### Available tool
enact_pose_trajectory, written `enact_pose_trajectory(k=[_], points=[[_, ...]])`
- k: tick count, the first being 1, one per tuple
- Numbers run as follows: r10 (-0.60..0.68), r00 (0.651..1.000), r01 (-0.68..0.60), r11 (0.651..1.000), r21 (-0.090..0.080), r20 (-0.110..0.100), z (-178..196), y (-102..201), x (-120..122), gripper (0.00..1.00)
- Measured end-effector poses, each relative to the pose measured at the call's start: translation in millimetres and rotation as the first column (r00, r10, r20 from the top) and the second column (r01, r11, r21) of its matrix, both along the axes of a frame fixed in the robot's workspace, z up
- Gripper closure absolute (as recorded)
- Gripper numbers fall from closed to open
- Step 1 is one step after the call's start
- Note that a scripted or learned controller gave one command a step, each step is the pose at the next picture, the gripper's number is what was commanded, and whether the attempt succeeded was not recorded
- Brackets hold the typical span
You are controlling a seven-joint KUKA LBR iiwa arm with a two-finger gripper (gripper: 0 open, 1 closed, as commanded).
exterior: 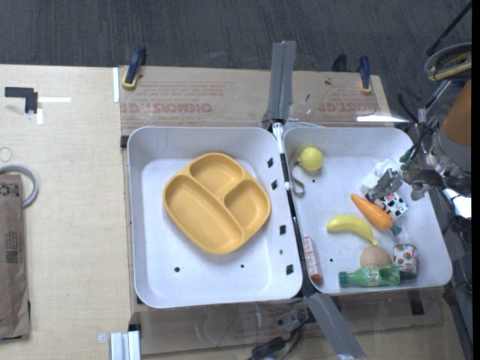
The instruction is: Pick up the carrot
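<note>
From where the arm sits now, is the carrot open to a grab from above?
Probably yes. The carrot lies flat in the right bin with its top uncovered. The hand hangs just above its thick end. A black-and-white toy crowds that end, and the banana lies close by.

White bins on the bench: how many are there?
2. The left bin holds a yellow divided plate. The right bin holds the carrot and other small items.

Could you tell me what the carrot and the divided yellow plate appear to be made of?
The carrot looks like moulded plastic: uniform orange, smooth, faintly shiny, probably a toy. The divided yellow plate seems matte plastic or silicone, with soft rounded rims and one even colour; the exact material is unclear.
</note>
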State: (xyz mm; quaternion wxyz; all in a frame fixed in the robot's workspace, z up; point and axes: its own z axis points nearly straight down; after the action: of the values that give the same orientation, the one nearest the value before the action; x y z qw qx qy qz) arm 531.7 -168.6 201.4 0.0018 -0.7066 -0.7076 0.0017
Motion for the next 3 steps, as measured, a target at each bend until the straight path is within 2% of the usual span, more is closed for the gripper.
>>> enact_pose_trajectory(k=[1, 2, 3], points=[[-0.128, 0.992, 0.128, 0.992, -0.001, -0.002, -90.3, 35.0, 41.4, 0.0], [-0.134, 0.99, 0.134, 0.991, 0.006, 0.037, -97.0, 8.6, 0.9, 0.0], [-0.141, 0.99, 0.141, 0.99, 0.001, 0.023, -94.9, 4.3, -3.8, 1.0]])
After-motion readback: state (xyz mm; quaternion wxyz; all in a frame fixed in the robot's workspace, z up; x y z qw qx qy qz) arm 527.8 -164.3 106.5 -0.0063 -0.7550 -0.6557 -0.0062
